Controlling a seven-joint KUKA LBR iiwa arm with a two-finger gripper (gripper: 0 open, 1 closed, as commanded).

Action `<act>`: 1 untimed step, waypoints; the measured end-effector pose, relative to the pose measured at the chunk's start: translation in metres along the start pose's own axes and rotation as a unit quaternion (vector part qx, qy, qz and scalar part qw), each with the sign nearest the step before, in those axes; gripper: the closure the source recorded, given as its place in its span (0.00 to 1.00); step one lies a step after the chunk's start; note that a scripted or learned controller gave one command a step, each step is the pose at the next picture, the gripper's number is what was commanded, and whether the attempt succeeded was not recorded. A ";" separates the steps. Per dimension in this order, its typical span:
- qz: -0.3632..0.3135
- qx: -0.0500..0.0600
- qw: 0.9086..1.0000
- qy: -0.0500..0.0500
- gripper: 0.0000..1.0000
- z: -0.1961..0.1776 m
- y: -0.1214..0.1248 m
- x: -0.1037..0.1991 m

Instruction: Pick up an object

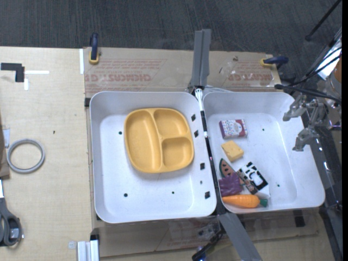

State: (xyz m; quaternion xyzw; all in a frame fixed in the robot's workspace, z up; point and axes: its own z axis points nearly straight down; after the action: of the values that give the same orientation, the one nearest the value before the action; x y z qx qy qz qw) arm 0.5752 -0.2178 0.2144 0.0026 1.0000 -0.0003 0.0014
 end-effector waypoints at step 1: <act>0.125 0.000 0.992 0.001 0.00 0.074 0.050 0.010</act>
State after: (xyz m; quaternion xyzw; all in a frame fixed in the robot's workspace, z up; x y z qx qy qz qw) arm 0.5657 -0.1680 0.1403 0.1277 0.9918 -0.0002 0.0007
